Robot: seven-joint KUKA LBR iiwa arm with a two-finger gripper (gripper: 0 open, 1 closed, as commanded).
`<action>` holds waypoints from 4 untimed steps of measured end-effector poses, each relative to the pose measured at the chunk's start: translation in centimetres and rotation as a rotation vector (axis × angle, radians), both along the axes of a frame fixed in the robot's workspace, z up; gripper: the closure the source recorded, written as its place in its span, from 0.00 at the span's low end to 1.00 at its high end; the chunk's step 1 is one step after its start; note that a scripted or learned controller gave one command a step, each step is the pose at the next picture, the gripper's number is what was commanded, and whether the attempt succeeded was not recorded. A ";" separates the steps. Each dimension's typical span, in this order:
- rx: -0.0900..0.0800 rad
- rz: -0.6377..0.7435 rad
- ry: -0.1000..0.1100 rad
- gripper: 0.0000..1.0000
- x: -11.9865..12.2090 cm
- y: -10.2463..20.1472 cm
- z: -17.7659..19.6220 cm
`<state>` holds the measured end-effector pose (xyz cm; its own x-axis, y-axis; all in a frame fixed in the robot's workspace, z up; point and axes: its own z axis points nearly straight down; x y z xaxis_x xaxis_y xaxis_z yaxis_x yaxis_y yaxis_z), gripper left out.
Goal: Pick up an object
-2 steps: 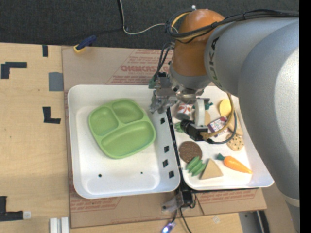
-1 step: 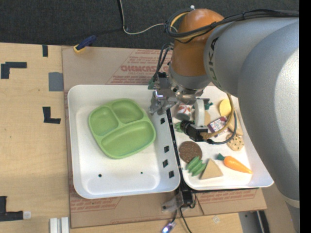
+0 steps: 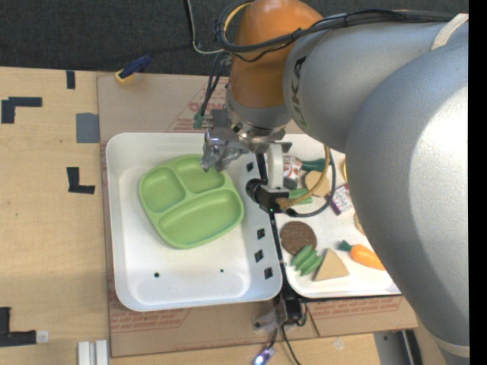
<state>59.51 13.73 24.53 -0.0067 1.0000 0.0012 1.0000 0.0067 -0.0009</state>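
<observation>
Tool point(image 3: 215, 158) at far rim of green three-compartment plate point(image 3: 192, 201) — left bin point(image 3: 125, 226)

Bench point(image 3: 46, 226), 2 white bins point(image 3: 122, 226) on it

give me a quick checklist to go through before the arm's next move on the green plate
1. Target in view: ok. The green divided plate lies in the left bin, unobstructed.
2. Gripper position: ok. The gripper sits over the plate's upper right rim.
3. Finger state: cannot tell, the fingertips are too blurred.
4. Anything held: cannot tell, nothing is visibly between the fingers.
5. Space around the plate: ok. Bare bin floor on its left and lower sides.
6. Right bin clutter: ok. The brown cookie, orange carrot and other toy foods lie in the right bin, away from the plate.
</observation>
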 end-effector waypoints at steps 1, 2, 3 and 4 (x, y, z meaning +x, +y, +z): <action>0.000 0.000 0.001 1.00 -0.1 4.9 0.5; -0.003 -0.004 0.002 0.00 -0.1 4.6 0.5; -0.005 -0.005 0.009 0.00 -1.0 4.9 -7.3; -0.003 -0.003 0.006 1.00 -1.0 5.0 -6.0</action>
<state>58.54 18.69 18.53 -0.0037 1.0000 -0.0017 1.0000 0.0037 -0.0070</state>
